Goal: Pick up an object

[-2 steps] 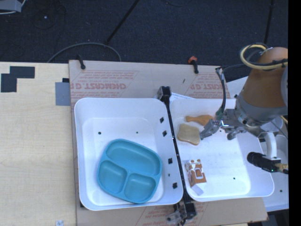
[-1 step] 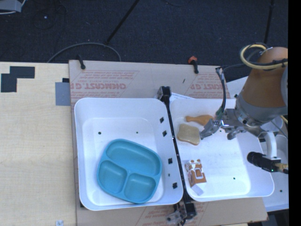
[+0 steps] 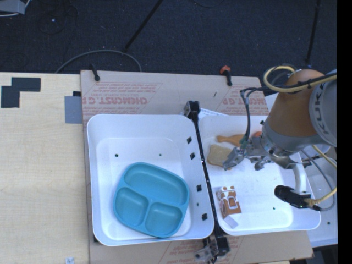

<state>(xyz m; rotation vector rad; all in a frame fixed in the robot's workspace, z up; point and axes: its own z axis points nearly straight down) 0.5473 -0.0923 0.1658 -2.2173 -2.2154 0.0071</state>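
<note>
Neighbouring the pincer [image 3: 235, 159]: tan lump [image 3: 216, 155], brown packet [image 3: 229, 200].

Left bin [image 3: 99, 147]: a blue divided plate [image 3: 149, 199] fills the near middle; bare floor runs along the far wall and down the left side. Black rail [image 3: 199, 164]: a raised barrier between the bins. Right bin [image 3: 258, 216]: the arm [image 3: 291, 120] overhangs the far right half, with the gripper [image 3: 235, 159] low beside a tan object [image 3: 217, 155] at the rail and an orange piece [image 3: 231, 139] just behind. A brown-and-white packet [image 3: 228, 201] lies near the front left. Open floor lies right of the packet, toward the front wall.
</note>
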